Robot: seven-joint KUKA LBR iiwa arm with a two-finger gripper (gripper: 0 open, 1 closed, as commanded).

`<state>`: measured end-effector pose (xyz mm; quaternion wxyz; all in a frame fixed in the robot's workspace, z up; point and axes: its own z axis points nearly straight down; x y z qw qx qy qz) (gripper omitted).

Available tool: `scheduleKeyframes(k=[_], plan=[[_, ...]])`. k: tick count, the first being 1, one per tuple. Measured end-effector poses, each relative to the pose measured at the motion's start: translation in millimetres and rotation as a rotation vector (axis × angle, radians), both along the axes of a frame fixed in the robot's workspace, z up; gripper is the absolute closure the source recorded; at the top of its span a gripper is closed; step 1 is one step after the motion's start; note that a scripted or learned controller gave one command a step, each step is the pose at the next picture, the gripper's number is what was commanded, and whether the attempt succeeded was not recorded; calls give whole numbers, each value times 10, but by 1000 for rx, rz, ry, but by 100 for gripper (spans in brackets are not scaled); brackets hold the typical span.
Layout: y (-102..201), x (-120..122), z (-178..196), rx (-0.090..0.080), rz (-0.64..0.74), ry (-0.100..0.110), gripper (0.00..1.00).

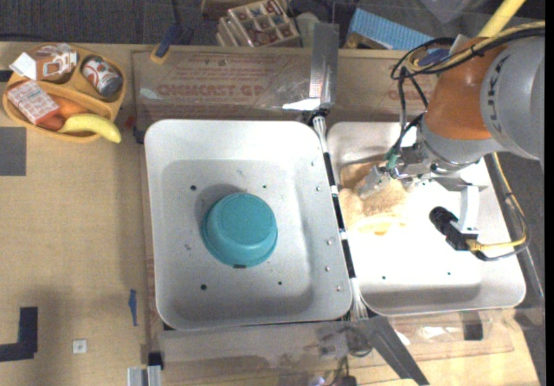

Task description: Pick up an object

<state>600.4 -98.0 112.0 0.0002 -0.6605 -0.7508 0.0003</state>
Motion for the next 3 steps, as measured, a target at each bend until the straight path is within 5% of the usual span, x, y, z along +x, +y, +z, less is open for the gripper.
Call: scheduleKeyframes(k=[1, 2, 3], plan=[[35, 499, -214, -4, 210, -11, 0], [-16, 241, -208, -2, 202, -14, 0], [-38, 260, -85, -5, 198, -21, 100]])
